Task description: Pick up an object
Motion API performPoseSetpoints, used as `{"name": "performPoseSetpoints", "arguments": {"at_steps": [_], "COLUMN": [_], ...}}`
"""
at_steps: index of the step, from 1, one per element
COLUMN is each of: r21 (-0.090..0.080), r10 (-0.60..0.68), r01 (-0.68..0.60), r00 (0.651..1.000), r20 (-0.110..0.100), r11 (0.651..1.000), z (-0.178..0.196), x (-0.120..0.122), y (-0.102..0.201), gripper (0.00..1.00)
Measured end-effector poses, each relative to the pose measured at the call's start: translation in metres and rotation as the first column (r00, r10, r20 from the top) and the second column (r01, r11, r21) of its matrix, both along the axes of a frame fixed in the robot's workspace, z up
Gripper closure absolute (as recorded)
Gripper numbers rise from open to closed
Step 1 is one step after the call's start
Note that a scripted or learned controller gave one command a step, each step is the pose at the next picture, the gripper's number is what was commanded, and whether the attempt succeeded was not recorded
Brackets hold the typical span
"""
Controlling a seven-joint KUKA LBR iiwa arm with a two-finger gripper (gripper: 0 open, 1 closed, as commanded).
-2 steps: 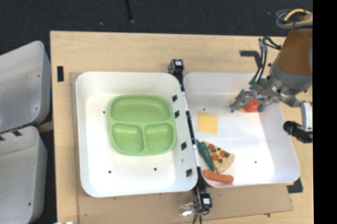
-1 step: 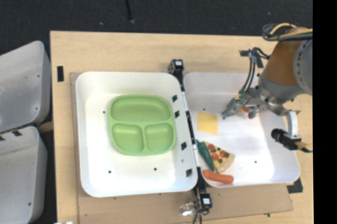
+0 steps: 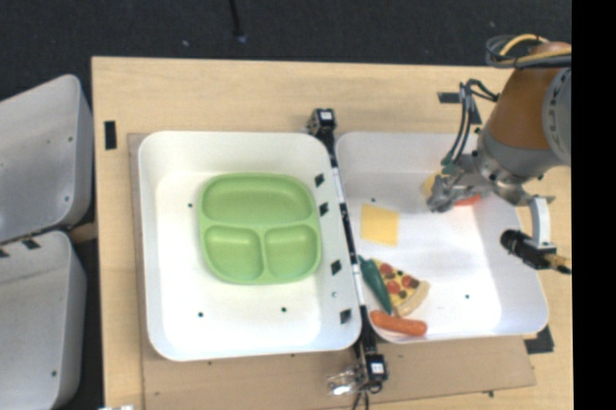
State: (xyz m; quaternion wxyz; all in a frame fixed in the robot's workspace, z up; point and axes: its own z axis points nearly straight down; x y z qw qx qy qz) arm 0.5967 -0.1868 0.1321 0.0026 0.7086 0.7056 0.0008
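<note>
Inside right bin [image 3: 500,302] we see cheese slice [image 3: 379,225], pizza slice [image 3: 401,289], sausage [image 3: 398,326]; gripper [image 3: 445,194] low, finger state unclear. Left bin [image 3: 173,321]: green tray [image 3: 259,227].

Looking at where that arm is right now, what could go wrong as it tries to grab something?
The gripper sits over a small red thing near the right bin's far wall, so it may bump the wall or push the thing away. The cheese slice, pizza slice and sausage lie flat and may slip.

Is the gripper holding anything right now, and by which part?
Cannot be told: the gripper sits low over a small red-orange object in the right bin, hiding any hold.
</note>
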Motion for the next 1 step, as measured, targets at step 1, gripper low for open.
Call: {"name": "performPoseSetpoints", "arguments": {"at_steps": [1], "r21": [0.001], "r10": [0.008], "r01": [-0.008], "r00": [1.0], "r20": [0.002], "r11": [1.0], "z": [0.054], "x": [0.0069], "y": [0.0078], "gripper": [1.0]}}
